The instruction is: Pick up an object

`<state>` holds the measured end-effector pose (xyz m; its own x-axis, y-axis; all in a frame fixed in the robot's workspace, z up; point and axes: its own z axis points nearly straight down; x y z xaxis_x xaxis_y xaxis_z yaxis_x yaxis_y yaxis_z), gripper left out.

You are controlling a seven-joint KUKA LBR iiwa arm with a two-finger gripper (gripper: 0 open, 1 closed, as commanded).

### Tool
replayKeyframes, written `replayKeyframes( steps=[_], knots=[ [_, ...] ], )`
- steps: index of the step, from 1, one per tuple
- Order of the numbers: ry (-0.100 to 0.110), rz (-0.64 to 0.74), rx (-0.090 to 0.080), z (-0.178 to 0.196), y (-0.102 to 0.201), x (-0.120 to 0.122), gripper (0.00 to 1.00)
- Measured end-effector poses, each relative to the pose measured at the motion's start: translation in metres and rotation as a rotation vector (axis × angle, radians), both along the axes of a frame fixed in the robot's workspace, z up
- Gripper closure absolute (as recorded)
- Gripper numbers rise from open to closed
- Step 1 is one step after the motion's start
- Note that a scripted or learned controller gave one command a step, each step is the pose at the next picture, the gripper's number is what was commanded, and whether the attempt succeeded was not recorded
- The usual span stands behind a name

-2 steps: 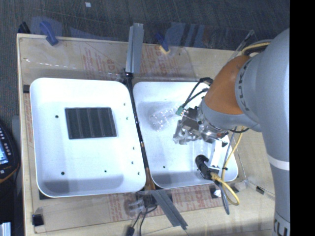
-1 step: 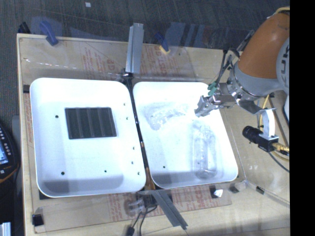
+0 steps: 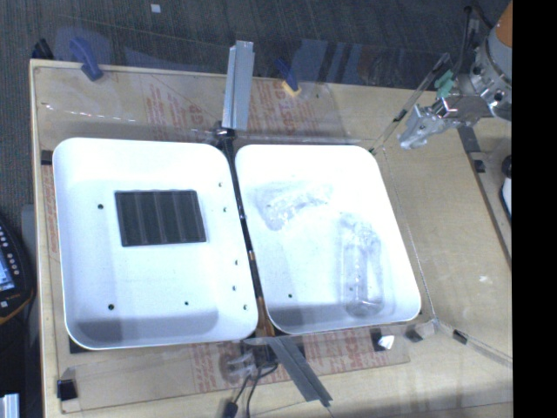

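Since both clear items lay in the right bin (image 3: 396,233), a bottle (image 3: 361,268) at five o'clock and a crumpled bag (image 3: 287,200) at eleven, the pincer (image 3: 418,129) waited beyond its far corner; its grip I couldn't tell.

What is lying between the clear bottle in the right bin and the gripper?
In the camera view, between the clear bottle and the gripper: bare bin floor, the right bin's rim, then bare bench.
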<state>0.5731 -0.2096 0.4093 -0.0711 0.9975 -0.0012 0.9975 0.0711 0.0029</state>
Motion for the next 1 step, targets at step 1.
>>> replayKeyframes(
  steps=[1],
  knots=[
    [0.008, -0.16, 0.002, -0.1473, 0.0106, 0.009, 1.0]
  ],
)
